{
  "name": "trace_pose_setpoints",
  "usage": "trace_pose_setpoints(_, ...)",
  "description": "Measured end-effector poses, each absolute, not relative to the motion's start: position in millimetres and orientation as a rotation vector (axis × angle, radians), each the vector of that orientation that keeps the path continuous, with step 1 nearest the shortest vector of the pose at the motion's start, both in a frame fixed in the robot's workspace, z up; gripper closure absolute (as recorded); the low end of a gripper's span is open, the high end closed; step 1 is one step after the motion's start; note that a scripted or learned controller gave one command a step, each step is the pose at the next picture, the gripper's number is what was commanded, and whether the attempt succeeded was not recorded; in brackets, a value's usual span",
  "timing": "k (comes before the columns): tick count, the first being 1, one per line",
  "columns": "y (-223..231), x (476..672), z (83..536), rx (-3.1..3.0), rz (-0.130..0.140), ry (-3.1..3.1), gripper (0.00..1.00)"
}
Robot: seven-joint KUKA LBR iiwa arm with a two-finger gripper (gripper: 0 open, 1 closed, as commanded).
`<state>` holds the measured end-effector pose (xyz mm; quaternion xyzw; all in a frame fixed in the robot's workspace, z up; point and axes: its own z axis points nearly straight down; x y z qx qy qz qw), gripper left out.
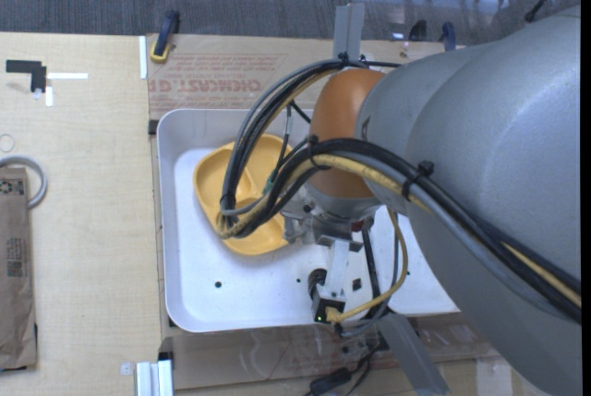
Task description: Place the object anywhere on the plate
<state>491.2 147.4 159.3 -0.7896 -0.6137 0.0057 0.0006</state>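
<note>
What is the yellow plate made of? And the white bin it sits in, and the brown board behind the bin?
The yellow plate looks like smooth plastic: even colour, soft sheen, moulded dividing ridges. The white bin seems plastic too, though painted metal is possible; its corners are rounded and its floor is slightly glossy. The brown board looks like matte cardboard, with red printed letters on it.

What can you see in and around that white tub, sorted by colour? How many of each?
Yellow: 1, the plate
White: 1, the bin
Brown: 1, the paper bag lying on the bench to the left
Grey with an orange band: 1, the arm reaching over the bin
Total: 4
</note>
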Motion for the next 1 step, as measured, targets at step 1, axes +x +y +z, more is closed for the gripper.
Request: trace_pose_setpoints(1,147.5,491.2,159.3,-2.48,0.018,-1.927,0.0)
